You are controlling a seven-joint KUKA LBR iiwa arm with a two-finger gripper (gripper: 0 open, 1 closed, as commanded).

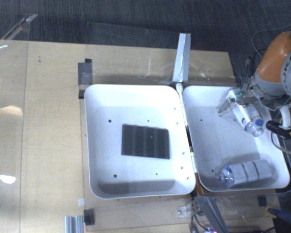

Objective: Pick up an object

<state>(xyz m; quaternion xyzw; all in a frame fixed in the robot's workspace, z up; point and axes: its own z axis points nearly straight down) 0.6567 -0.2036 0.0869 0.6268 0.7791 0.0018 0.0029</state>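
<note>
The gripper point(242, 111) sat over the far right part of the right bin point(203, 130), w/ a clear bottle point(248, 120) running out from it. The bottle's upper end looked tucked in at the fingers and its cap end pointed down-right toward the bin's right wall, so its long axis ran diagonal, upper-left to lower-right. It appeared to be betw the fingers, closed narrowly on it, though glare and the clear plastic made the contact hard to read. Couldn't tell whether the bottle hung above the floor or touched it.

A 2nd bottle point(245, 173) lay on its side along the near edge of the same bin, long axis approx left-right, cap end to the left, well apart from the gripper. It lay toward the viewer from the jaws, so reaching it would mean a move along the bin's right side.

Surface: smooth white plastic w/ sloped walls; a round bottle would prob roll or slide on it. Room: the held bottle was near the right wall, so little clearance on that side; open floor lay to the left. The left bin point(102, 130) held a dark ribbed slab point(145, 141) flat at its centre, far from the arm point(276, 62).
</note>
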